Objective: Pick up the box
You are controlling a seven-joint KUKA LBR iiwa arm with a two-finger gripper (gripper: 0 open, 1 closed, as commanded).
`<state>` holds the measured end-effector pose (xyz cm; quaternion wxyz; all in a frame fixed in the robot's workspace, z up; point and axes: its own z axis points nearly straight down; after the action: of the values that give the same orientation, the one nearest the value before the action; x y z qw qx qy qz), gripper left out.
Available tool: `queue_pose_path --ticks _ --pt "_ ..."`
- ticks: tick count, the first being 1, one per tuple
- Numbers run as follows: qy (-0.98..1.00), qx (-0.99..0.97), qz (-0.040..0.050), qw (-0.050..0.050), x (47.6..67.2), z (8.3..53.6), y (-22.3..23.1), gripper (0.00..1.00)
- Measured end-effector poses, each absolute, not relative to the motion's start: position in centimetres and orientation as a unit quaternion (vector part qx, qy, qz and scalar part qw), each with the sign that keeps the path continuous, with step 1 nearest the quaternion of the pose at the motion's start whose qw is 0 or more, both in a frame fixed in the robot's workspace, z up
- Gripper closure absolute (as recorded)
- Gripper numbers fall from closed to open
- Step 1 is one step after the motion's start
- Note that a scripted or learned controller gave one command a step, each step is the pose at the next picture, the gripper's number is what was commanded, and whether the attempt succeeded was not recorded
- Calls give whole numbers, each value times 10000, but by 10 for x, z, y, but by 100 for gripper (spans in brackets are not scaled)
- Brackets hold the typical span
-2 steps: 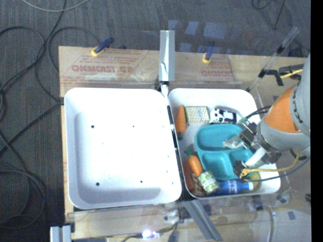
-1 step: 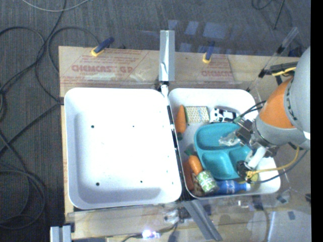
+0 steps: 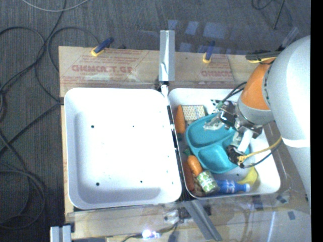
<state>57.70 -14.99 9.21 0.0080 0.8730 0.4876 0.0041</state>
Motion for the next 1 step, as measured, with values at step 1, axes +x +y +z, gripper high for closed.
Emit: queue_pose_path --ticks 1 --pt "4595 8881 115 -32 509 94 -197 0"
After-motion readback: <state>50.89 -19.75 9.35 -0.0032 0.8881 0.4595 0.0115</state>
